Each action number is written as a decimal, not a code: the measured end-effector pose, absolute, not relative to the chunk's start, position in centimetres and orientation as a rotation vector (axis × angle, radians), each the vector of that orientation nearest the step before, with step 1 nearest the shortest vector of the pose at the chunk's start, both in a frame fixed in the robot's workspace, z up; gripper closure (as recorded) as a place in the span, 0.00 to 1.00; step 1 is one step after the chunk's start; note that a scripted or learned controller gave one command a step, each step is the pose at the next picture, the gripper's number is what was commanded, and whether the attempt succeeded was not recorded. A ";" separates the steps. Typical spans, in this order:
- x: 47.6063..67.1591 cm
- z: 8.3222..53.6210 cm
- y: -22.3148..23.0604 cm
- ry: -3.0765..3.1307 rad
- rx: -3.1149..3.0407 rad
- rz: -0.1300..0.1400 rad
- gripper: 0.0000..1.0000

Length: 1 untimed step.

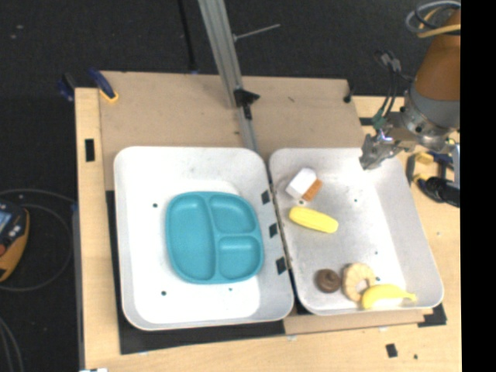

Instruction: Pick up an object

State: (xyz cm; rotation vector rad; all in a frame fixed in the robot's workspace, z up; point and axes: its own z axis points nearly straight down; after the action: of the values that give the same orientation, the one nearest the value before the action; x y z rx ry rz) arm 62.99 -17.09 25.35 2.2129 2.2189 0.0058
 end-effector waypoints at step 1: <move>62.8 24.7 -12.2 2.227 2.214 0.001 1.00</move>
State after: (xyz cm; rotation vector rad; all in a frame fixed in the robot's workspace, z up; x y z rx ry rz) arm 62.84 -12.19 24.70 2.2143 2.2273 0.0013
